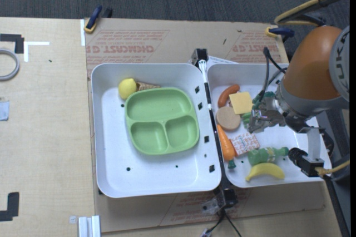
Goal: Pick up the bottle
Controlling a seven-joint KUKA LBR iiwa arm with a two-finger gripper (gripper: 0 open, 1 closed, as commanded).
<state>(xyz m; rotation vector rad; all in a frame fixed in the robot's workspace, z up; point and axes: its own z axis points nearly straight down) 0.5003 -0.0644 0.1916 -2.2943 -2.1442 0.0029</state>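
Observation:
A green bottle [267,154] lies on its side near the front of the right bin [311,174], just behind a yellow banana [265,172]. My gripper [257,118] hangs over the middle of that bin, a little behind and to the left of the bottle. It sits between a yellow cheese slice [241,102] and a patterned packet [245,143]. Nothing can be seen held in it. The arm's grey and orange wrist hides the bin's right part.
A sausage [228,94], a round bun [228,118] and a carrot [225,142] lie along the right bin's left wall. The left bin [111,163] holds a green divided plate [163,120], a lemon [127,87] and a cone [147,85].

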